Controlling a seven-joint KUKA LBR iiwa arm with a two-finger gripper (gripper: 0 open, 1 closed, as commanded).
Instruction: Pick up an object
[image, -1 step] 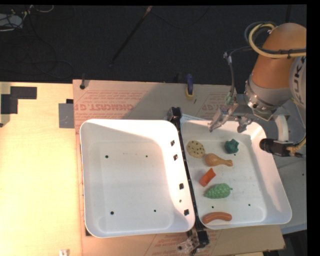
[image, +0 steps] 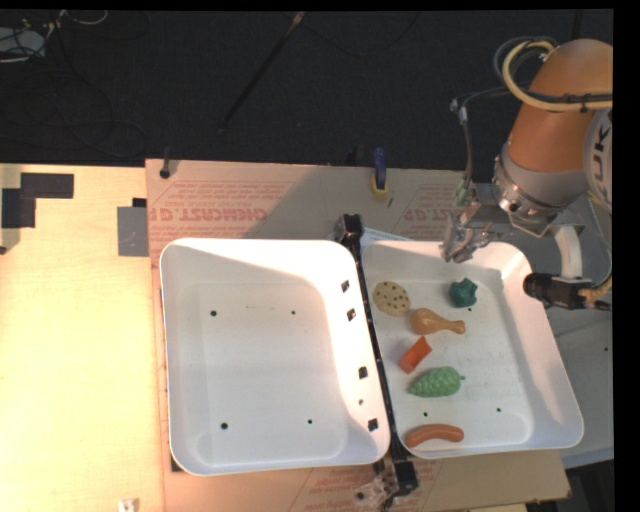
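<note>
Objects for picking: six toy foods lie in the right bin (image: 545, 360), all clear of the gripper
Cookie: a tan disc with dark spots (image: 392, 297), near the bin's left wall toward the far edge
Teal piece: a small dark green-blue lump (image: 463, 292), near the far edge, right of the cookie and well apart from it
Drumstick: a tan chicken leg (image: 436, 322), lying crosswise between the cookie and the teal piece, a little nearer the front
Orange-red piece: a small wedge (image: 416, 353), just in front of the drumstick
Green piece: a knobbly oval (image: 437, 382), just in front of the wedge, close to it
Sausage: an orange-red link (image: 434, 434), lying along the bin's near edge
Left bin: a white tray (image: 190, 300) beside the right bin, their walls meeting at black clips
Gripper: (image: 459, 248) hangs over the right bin's far edge, above and behind the teal piece; nothing is seen between its fingers, and how far they stand apart cannot be told
Arm: grey with an orange band (image: 565, 90), reaching in over the bench's far right corner
</note>
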